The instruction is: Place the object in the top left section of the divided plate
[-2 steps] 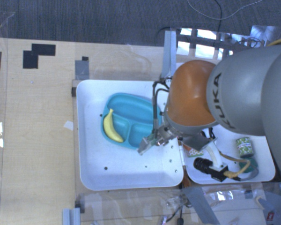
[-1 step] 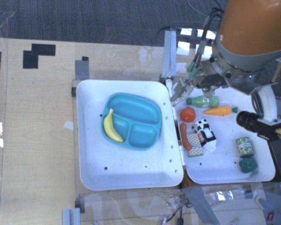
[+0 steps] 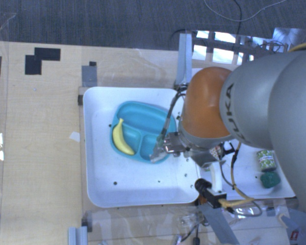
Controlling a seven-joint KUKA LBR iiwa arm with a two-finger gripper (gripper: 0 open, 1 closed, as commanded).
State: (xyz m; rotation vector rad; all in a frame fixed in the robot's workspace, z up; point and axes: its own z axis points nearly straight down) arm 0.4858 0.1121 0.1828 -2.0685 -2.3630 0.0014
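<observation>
A blue divided plate (image 3: 143, 121) lies in the left white bin (image 3: 107, 182), towards its upper middle. A yellow banana (image 3: 121, 138) rests in the plate's left section, lengthwise along the rim. My gripper (image 3: 159, 151) hangs over the plate's lower right edge, under the orange band of the arm (image 3: 206, 106). The arm's bulk hides the right part of the plate and the gripper's tip is too small to read.
The right bin (image 3: 250, 185) is mostly covered by the arm. A small green-and-white packet (image 3: 266, 160) and a dark green object (image 3: 269, 179) lie at its right side. A metal post (image 3: 183, 60) stands behind the bins. Cables hang below the wrist.
</observation>
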